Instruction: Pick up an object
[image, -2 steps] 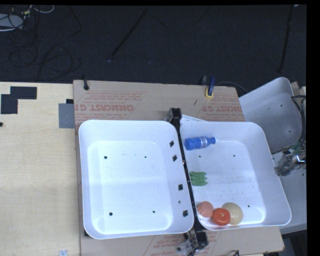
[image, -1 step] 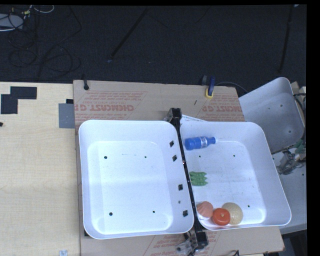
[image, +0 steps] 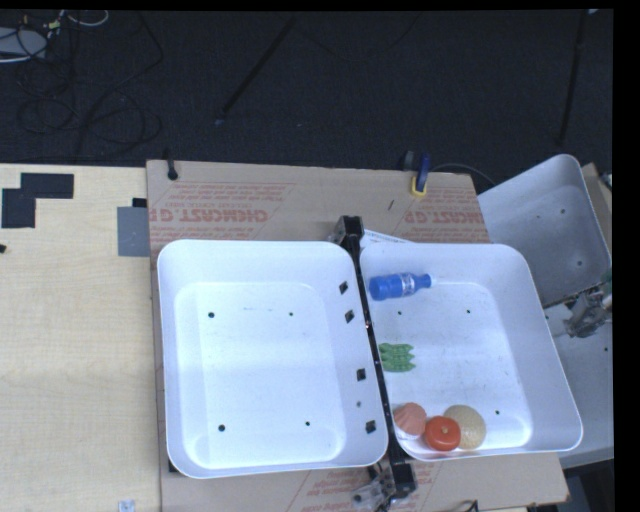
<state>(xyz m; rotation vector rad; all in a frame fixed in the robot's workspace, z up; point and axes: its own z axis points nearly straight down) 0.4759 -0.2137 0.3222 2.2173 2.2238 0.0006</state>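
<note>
- Bench top of pale wood-grain board (image: 70, 350) fills the left of the frame, with black angular patches (image: 35, 195) and a grey rectangle (image: 131, 230) stuck on it near the upper left.
- A brown cardboard sheet with red mirrored print (image: 230, 205) lies under both bins and shows along their top and bottom edges.
- The left shallow white plastic bin (image: 172, 300) sits at centre left; the right shallow white plastic bin (image: 545, 340) touches it along a dark seam with small black clips (image: 361, 374).
- In the right bin, a blue plastic bottle (image: 400, 286) lies on its side near the upper left corner.
- A small green ridged piece (image: 396, 357) lies below it, close to the seam.
- At the bin's lower left, a pink round piece (image: 409, 416), a red round piece (image: 442, 433) and a beige round piece (image: 466, 425) sit bunched together, touching.
- A tilted grey metal panel (image: 540, 215) stands at the right.
- Dark carpet with loose cables (image: 300, 80) spans the top.
- Whether the claw is open or closed cannot be told.
</note>
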